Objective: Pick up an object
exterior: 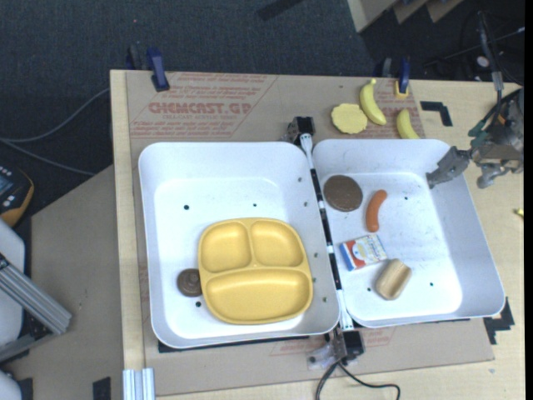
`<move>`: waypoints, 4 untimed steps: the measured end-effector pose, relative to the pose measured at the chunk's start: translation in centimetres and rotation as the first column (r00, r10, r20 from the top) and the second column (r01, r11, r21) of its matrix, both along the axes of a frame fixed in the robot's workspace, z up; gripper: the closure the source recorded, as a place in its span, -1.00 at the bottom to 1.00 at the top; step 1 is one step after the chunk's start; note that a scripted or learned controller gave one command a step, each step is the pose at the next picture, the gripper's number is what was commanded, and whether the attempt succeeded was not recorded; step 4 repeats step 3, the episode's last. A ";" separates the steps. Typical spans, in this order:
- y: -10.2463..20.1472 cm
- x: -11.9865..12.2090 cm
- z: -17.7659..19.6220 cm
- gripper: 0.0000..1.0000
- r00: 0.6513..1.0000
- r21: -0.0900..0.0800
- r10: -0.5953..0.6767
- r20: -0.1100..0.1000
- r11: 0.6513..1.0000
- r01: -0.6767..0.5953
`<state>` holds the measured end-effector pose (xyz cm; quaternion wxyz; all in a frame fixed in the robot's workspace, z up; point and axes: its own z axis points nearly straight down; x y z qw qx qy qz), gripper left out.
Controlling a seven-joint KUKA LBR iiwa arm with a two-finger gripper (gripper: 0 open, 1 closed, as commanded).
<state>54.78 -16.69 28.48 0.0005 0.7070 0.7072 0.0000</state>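
Observation:
The right bin point(466, 248) holds a round brown disc point(342, 193), an orange-red sausage point(376, 211), a small red, white and blue carton point(363, 252) and a tan bread roll point(392, 279). My gripper point(459, 178) hangs over that bin's upper right corner, apart from all of them. It is open, with one grey finger point(443, 168) slanting down to the left and nothing between the fingers. The sausage is the nearest item, well to the gripper's left.
The left bin point(166, 182) carries a yellow divided plate point(254, 269) with a small brown cookie point(190, 282) beside its left edge. Two bananas point(374, 103) point(406, 124) and a yellow slice point(349, 118) lie on the bench behind the right bin.

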 end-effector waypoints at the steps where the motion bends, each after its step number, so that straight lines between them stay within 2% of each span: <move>1: 6.9 2.1 -20.8 -1.00 1.000 0.003 0.005 -0.005 1.000 -0.005; 2: 6.6 2.2 -19.0 1.00 1.000 0.000 -0.001 0.002 1.000 0.001; 3: 14.7 4.7 -9.4 1.00 1.000 0.003 0.010 0.012 1.000 -0.010; 4: 14.7 4.7 -9.4 1.00 1.000 0.003 0.010 0.012 1.000 -0.010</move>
